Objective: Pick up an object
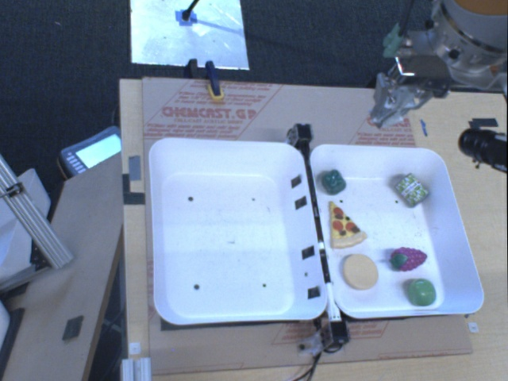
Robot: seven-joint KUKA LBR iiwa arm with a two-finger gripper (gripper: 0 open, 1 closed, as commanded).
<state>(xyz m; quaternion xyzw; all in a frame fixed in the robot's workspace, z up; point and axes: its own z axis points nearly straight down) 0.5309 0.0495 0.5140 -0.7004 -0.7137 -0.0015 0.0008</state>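
So, CHEMCAST GP printed on the board [208, 111], gripper [390, 109] above the right bin [456, 205], jaw state unclear, pizza slice [345, 225] inside.

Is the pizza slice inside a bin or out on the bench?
Inside. The pizza slice lies flat on the floor of the right bin, near its left wall, above a round cookie.
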